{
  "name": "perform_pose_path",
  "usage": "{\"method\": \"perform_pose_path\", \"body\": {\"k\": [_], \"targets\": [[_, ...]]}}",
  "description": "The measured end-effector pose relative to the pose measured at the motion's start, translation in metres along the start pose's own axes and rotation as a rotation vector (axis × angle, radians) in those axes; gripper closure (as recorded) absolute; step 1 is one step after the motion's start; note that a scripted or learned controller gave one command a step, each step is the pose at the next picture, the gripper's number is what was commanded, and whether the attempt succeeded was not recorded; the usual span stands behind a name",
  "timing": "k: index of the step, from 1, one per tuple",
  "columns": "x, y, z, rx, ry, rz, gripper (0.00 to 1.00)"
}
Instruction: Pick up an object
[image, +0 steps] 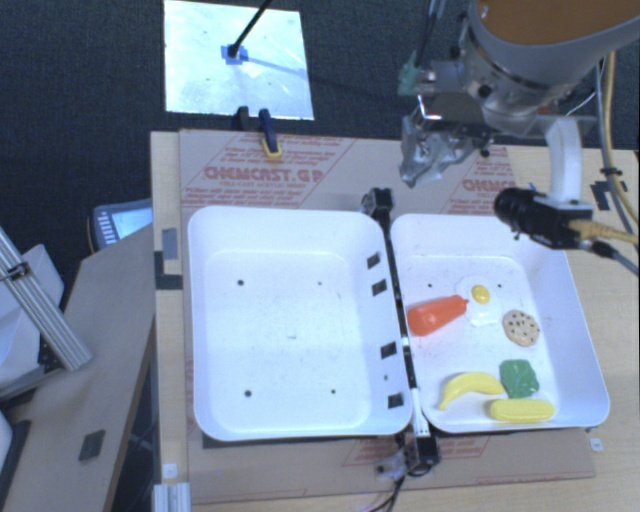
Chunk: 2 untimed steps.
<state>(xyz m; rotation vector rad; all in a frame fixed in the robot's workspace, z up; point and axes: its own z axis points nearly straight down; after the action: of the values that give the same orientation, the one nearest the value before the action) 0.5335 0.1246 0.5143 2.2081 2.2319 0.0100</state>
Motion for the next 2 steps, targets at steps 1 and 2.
{"method": "perform_pose_path", "body": {"k": [1,2], "targets": [[0.077,-0.007,-0.022,0.001,0.001,-0.001,1.00],[0.072,-0.006,-0.032,0.001,0.000,0.004,1.00]]}}
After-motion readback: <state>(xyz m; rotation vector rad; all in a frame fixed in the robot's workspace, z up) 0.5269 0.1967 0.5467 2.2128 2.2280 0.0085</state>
